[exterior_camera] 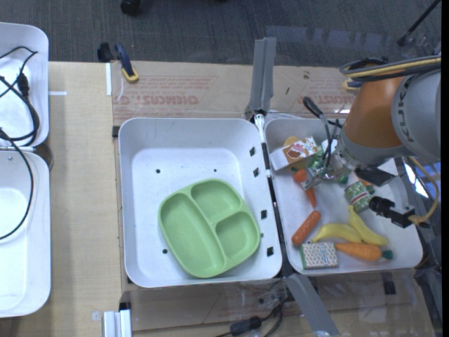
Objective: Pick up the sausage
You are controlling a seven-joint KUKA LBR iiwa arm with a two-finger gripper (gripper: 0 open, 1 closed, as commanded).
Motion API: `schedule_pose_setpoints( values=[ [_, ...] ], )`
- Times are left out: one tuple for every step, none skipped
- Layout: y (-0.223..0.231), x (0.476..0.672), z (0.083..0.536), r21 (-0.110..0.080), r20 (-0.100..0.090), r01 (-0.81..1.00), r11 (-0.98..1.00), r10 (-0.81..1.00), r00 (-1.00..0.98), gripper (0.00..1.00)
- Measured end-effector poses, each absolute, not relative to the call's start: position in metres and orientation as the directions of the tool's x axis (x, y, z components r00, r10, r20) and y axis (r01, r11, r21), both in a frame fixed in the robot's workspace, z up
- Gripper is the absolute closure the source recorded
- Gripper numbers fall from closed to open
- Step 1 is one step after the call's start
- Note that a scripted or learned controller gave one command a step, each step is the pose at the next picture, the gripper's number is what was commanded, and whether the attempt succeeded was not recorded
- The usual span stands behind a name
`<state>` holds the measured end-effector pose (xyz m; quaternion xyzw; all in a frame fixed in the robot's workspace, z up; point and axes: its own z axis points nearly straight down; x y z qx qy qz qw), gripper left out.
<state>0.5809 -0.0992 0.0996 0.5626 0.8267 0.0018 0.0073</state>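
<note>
While gripper point(317, 176) hovers, finger state unclear: sausage point(306, 228) at 6 o'clock; descend centred, clear of banana point(335, 232).

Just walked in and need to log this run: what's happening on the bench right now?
A grey arm with an orange band reaches in from the right, its gripper low over the right bin, which holds toy food. The sausage, an orange-red link, lies near the bin's left side, apart from the gripper and not held. Beside it lie a banana and a carrot. The left bin holds a green divided plate.
</note>
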Motion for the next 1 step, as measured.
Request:
schedule_pose_setpoints(
  values=[
    [-0.0849,0.6017,0.1917,0.0,-0.002,0.96,0.279,0.96,-0.279,1.0]
  ],
)
